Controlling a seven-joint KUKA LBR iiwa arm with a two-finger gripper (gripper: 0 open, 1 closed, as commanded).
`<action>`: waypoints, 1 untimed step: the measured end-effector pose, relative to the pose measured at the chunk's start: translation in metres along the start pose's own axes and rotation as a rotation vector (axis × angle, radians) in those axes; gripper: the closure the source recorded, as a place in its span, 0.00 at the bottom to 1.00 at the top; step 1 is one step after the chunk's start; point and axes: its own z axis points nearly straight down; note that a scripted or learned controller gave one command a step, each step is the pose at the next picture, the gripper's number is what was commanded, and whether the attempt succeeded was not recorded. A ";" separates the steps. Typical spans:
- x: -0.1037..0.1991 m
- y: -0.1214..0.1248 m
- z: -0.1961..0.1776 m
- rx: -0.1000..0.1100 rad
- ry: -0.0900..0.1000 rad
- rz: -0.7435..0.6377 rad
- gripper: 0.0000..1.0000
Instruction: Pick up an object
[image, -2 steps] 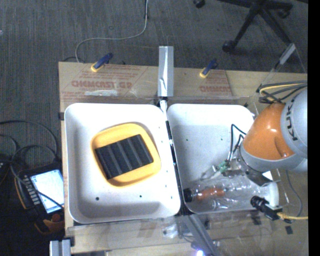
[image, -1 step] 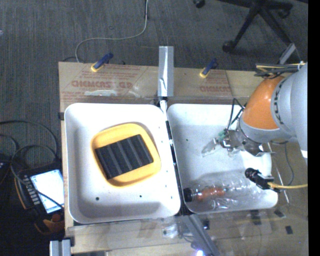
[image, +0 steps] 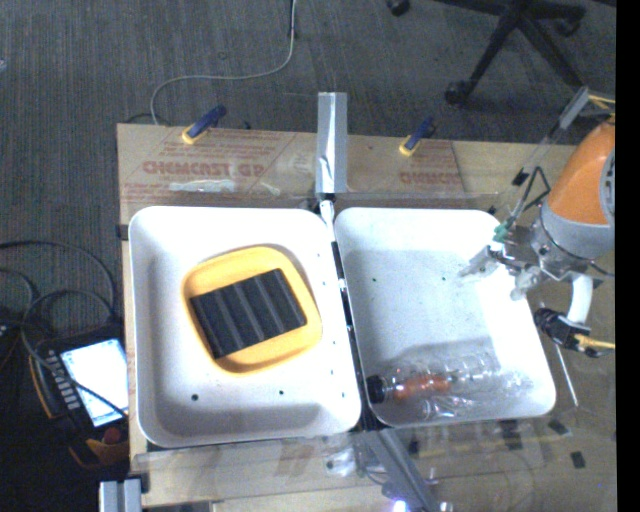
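A clear plastic bottle (image: 445, 382) with a black cap and an orange label lies on its side along the near edge of the right bin (image: 420, 270). A yellow pad with a black ridged top (image: 252, 308) lies flat in the middle of the left bin (image: 165, 390). My gripper (image: 507, 264) hangs over the right bin's right side, up and to the right of the bottle and well apart from it. The grey arm with its orange band (image: 585, 190) comes in from the right edge. Nothing shows in the gripper.
A metal post (image: 330, 150) stands behind the seam between the bins. Two blue-and-yellow clamps (image: 203, 123) hold the cardboard board at the back. A tablet and cables (image: 85, 375) lie on the floor at left. A chair base (image: 510, 50) is at the upper right.
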 end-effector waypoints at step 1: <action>0.002 -0.053 -0.110 0.005 0.001 -0.105 0.00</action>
